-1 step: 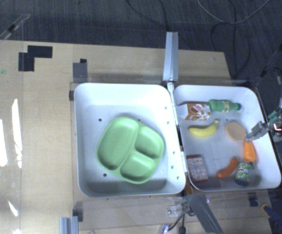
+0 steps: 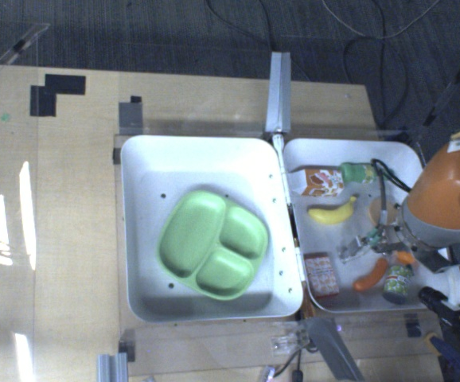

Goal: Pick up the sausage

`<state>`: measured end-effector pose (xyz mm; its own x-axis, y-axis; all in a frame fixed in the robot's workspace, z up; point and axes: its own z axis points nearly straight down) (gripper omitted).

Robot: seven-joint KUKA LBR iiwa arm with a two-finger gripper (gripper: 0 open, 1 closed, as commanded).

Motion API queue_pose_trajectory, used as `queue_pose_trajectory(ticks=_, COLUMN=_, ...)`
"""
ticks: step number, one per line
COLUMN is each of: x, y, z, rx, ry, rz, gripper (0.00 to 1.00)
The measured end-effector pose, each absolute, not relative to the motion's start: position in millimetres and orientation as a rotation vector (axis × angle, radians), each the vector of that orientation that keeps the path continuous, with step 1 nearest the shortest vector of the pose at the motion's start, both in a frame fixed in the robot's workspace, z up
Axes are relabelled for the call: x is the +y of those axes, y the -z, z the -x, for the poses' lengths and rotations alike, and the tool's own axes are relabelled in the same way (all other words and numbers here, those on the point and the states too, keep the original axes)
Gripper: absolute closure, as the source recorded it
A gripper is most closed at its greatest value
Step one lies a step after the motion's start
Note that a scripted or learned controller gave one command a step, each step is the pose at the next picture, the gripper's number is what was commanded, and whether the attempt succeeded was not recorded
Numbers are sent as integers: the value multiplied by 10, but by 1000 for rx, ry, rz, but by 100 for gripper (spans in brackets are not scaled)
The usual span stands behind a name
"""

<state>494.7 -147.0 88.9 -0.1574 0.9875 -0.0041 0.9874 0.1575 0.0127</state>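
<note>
Left bin [image 2: 134,213]: green divided plate [image 2: 214,243], open floor all round it. Right bin [image 2: 409,153], left to right: brown packet [image 2: 321,273] by the divider, label print unreadable; banana [image 2: 331,212]; end effector [image 2: 365,243], finger state cannot be told; sausage [image 2: 371,275] just beyond, near the front wall, crowded.

KUKA arm [image 2: 445,193], right edge: grey body, orange band.

Orange band is a big rounded dome-like shell, smooth, slightly glossy, brighter highlight on top. Grey collar ring just under it, darker at the lower rim. Black cable loops off the wrist area, thin, curved. Gripper [image 2: 365,243] end is small metal silver-grey hardware, shiny, details blurred. White cylindrical part and dark black fittings at the lower right of the arm. Markings or screws too small to read.
</note>
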Motion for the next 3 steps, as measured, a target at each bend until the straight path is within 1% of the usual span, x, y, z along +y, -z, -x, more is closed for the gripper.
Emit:
queue_pose_trajectory(ticks=1, x=-1565, y=-895, z=-4925, rx=2714, ry=-10, rz=-1551, gripper=0)
queue_pose_trajectory(ticks=2, x=-1754, y=-896, z=-4920, rx=2954, ry=-5, rz=-1021, gripper=0)
queue_pose_trajectory(ticks=3, x=-1744, y=-1018, z=-4950, rx=2948, ry=-9, rz=-1020, gripper=100)
